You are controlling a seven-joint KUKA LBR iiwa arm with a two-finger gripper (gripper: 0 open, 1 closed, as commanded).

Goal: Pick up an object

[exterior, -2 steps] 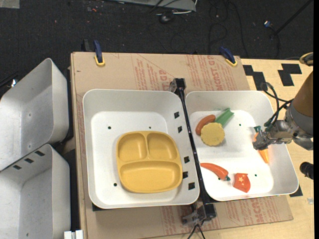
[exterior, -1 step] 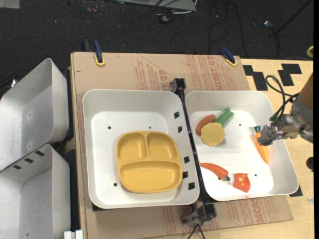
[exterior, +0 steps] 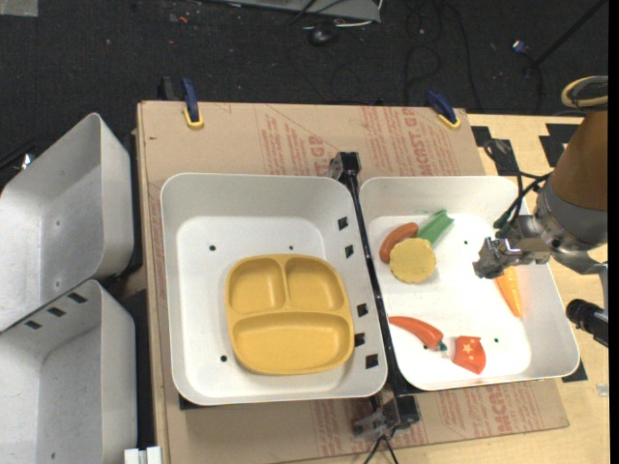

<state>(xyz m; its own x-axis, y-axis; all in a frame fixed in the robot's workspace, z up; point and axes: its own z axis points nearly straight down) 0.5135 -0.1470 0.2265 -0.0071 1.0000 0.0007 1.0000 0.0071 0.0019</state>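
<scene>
The gripper (exterior: pixel 493 258) hangs low over the right bin (exterior: pixel 551 356), near its right wall, and whether it is spread or pressed together cannot be told from here. An orange carrot (exterior: pixel 512 292) lies on the bin floor just below and right of it, its top end touching or hidden under the gripper. The yellow round piece (exterior: pixel 413 260) sits well to the left.

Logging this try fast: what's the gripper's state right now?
Gripper: over the right bin, just above the orange carrot; open or closed cannot be told, and no grasp is visible.
</scene>
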